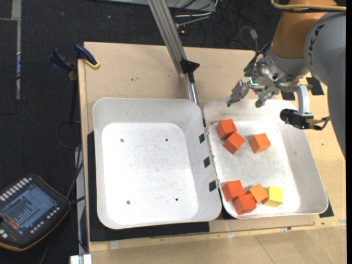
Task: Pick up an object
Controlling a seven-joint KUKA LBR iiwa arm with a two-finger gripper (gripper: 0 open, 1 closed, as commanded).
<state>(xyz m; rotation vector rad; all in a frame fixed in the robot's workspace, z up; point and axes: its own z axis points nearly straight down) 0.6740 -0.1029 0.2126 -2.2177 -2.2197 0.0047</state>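
The right bin (308, 164) holds several cubes. Two red-orange cubes (226, 128) (234, 142) touch near its back left, and a lighter orange cube (259, 142) lies just right of them. At the front sit two more red cubes (232, 189) (245, 203), an orange cube (258, 192) and a yellow cube (275, 195) in a cluster. My gripper (250, 98) hangs above the bin's back edge, fingers spread open with nothing between them, up and to the right of the back cubes.
The left bin (110, 120) lies beside the right one. A metal pole (170, 37) slants down to the gap between the bins. A teach pendant (27, 210) rests off the bench at front left. Blue clamps (69, 59) sit at the bench's back left corner.
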